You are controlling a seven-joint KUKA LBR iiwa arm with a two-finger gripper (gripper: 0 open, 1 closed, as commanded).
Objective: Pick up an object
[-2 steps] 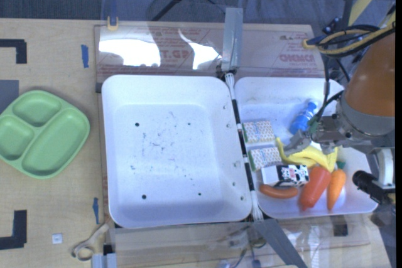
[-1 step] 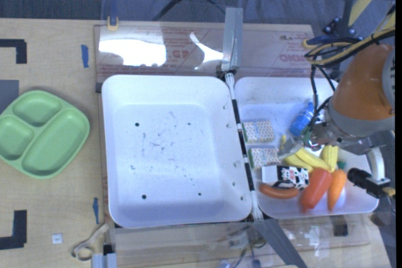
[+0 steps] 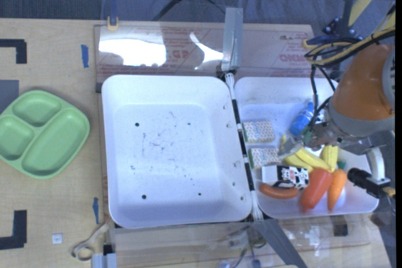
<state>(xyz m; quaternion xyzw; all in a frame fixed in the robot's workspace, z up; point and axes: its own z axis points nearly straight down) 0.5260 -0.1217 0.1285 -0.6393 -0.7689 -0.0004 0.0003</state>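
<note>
Arm low over right bin (image 3: 270, 92), pincer (image 3: 312, 142) among toy heap; spread or pinching — cannot tell. Banana (image 3: 308, 159) just below pincer, likeliest target. Carrot (image 3: 337, 188), sausage (image 3: 279, 191) beyond. Left bin (image 3: 119, 97) far side.

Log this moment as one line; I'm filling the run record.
arm: over right bin | gripper: fingers unclear | target: toy pile | left bin: idle
</note>
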